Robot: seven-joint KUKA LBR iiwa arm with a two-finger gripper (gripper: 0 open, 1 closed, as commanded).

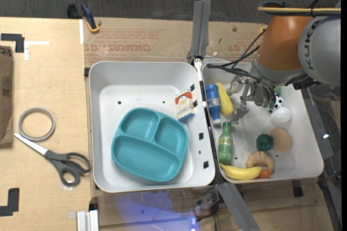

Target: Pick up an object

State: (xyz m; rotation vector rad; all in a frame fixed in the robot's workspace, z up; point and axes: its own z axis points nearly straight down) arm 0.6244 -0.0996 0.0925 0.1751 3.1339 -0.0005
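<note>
Right now the pincer hangs in the right bin, fingers apart w/ nothing between them, just beside the corn cob, prob. the target. Banana and croissant crowd the near wall, harder to reach.

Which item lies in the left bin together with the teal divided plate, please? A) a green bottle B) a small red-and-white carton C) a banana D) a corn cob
B: the small red-and-white carton sits in the left bin just by the upper right rim of the teal divided plate, whereas the fruit, bottle and corn all lie in the right bin.
</note>
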